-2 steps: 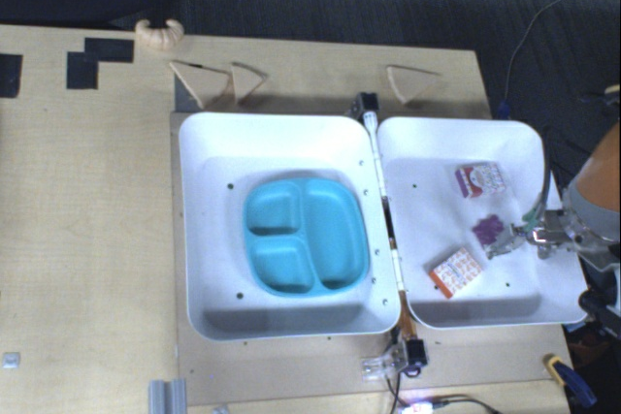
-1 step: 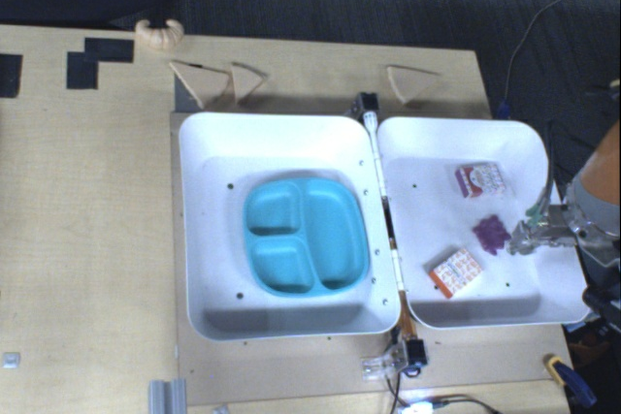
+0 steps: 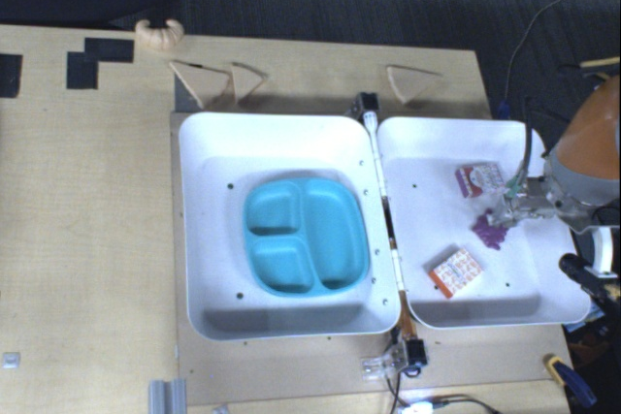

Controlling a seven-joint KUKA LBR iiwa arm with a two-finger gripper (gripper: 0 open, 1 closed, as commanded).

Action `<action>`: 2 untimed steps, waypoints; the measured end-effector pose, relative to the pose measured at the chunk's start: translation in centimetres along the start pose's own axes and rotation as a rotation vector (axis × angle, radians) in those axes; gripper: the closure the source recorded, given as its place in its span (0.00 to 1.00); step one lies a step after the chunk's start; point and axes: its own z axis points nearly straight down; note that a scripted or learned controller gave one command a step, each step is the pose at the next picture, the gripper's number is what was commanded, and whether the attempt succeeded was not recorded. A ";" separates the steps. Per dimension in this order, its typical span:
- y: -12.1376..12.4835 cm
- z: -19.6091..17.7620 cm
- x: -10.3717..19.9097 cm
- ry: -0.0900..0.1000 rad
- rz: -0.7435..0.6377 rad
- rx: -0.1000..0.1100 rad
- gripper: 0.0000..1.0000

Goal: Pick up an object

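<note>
The right bin (image 3: 427,208) holds three small things. A red and white packet (image 3: 479,178) lies near its back. A purple item (image 3: 492,231) lies in the middle right. An orange and white box (image 3: 455,271) sits toward the front. My gripper (image 3: 510,208) reaches in from the right and hangs just above the purple item, between it and the red packet. The fingers are small and blurred here.
The left bin (image 3: 209,208) holds a blue divided tray (image 3: 306,235). A black clamp (image 3: 367,104) sits at the back where the bins meet. Cables and a connector (image 3: 408,359) lie at the front. The arm's orange band (image 3: 594,145) is at the right edge.
</note>
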 end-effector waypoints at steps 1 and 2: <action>-0.1 0.2 0.1 0.003 0.000 0.002 0.00; 0.1 -1.0 0.2 0.003 -0.004 -0.002 1.00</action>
